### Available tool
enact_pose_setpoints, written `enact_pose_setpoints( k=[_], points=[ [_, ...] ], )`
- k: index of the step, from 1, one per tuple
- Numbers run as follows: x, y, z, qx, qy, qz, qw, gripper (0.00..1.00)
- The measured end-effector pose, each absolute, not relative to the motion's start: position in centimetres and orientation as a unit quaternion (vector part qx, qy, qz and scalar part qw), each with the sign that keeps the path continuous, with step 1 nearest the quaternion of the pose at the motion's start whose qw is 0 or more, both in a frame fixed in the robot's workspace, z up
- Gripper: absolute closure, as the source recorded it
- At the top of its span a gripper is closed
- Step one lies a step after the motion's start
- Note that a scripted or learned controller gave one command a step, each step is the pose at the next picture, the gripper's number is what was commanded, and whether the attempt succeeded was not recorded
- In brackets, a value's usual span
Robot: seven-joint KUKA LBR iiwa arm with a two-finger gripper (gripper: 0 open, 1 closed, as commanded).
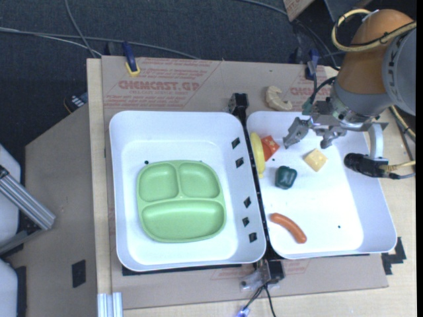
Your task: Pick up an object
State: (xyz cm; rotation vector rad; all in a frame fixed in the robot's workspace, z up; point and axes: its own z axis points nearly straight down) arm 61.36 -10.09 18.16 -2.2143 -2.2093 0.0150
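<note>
Camera view: claw (310,135) hangs over the right bin (344,233), fingers spread, nothing between them. Pale yellow block (316,160) sits just below it. Green pepper (285,177) lower left, sausage (289,227) further down. Red piece (269,146) and banana (257,154) to its left.

I am seeing even, bright light; the white bins (125,197) are glaring a little, shadows are staying soft, edges looking slightly blurred.
</note>
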Motion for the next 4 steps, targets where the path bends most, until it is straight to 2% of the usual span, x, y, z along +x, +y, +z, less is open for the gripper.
enact_pose_setpoints(
  k=[1,2,3,4],
  points=[
    [61.7,-10.1,19.0,-0.707,-0.707,0.0,0.001,0.0],
    [61.6,-9.8,12.7,-0.707,-0.707,0.0022,0.004,0.0],
    [61.5,-9.7,8.2,-0.707,-0.707,0.0018,0.003,0.0],
    [61.7,-9.7,9.7,-0.707,-0.707,-0.0005,0.001,1.0]
  ],
)
